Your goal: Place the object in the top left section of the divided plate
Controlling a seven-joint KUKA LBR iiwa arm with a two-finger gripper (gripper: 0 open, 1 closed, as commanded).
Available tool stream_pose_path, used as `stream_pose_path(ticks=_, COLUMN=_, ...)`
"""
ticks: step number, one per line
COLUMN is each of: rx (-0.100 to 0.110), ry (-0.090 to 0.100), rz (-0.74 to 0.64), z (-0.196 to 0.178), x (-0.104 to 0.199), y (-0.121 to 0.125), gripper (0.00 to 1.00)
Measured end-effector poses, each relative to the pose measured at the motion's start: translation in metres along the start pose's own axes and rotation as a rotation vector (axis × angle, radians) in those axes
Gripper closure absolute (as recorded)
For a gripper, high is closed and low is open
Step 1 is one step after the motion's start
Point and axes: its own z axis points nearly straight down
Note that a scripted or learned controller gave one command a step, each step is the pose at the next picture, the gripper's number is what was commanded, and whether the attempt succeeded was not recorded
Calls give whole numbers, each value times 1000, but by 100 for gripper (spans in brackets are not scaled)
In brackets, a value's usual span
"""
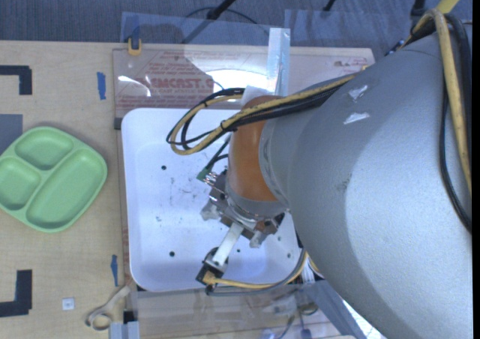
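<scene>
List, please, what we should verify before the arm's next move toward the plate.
1. Green three-section plastic plate lies flat on the wooden bench: ok.
2. Plate's sections hold nothing: ok.
3. Object to place located in the shallow white bin: cannot tell; the grey arm covers much of it.
4. Object held in the gripper: cannot tell.
5. Gripper above the plate: not ok; it hangs over the bin.

Gripper (240,221) above bin (150,180), toward its right near corner. Divided plate (52,178) well left of gripper, outside bin, on bench (64,90). Arm (360,165) right of gripper, overhanging bin's right side.
</scene>
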Motion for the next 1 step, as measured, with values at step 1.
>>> stream_pose_path(ticks=1, rx=-4, ry=5, rz=155, z=47, x=42, y=-28, gripper=0)
